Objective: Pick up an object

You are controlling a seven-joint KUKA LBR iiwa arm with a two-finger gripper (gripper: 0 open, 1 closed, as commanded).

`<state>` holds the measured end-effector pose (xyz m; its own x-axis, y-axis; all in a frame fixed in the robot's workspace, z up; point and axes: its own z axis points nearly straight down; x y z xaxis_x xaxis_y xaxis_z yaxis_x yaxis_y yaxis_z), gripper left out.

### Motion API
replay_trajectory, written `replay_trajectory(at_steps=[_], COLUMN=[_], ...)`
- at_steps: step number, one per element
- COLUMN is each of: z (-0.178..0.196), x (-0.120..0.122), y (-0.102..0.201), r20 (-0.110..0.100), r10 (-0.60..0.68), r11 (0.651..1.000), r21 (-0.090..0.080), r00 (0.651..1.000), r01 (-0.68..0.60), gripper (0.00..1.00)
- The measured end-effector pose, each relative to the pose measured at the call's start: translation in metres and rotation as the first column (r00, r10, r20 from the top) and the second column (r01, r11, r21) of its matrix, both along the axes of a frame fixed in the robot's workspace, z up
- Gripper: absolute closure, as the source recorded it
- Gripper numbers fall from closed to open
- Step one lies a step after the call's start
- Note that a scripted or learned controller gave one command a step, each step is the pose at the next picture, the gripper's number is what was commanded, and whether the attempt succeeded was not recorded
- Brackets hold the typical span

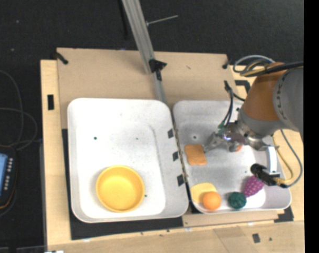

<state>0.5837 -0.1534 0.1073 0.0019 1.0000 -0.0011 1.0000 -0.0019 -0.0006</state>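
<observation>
In the left bin [85, 120] sits a yellow bowl [120, 188]; in the right bin [193, 115] a tan block [195, 154] lies just left of the fingers [218, 141], whose spread cannot be told, with an orange ball [211, 200], green ball [236, 200] and purple grapes [252, 186] nearer the front.

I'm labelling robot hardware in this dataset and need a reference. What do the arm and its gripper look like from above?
The arm is a rounded grey body with a broad orange band above the wrist. Thin dark and light cables loop around the wrist and trail off beside it. The gripper is small, metallic grey, with a bluish glint at its base. A white bracket with a black part sticks out below the wrist.
</observation>
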Motion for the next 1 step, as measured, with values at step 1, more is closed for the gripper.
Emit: replay_trajectory(at_steps=[1], z=[0.0109], x=[0.0009], y=[-0.0002], r20=[0.003], r10=[-0.004], r11=[1.0], r21=[0.002], r00=[1.0], r01=[0.004], gripper=[1.0])
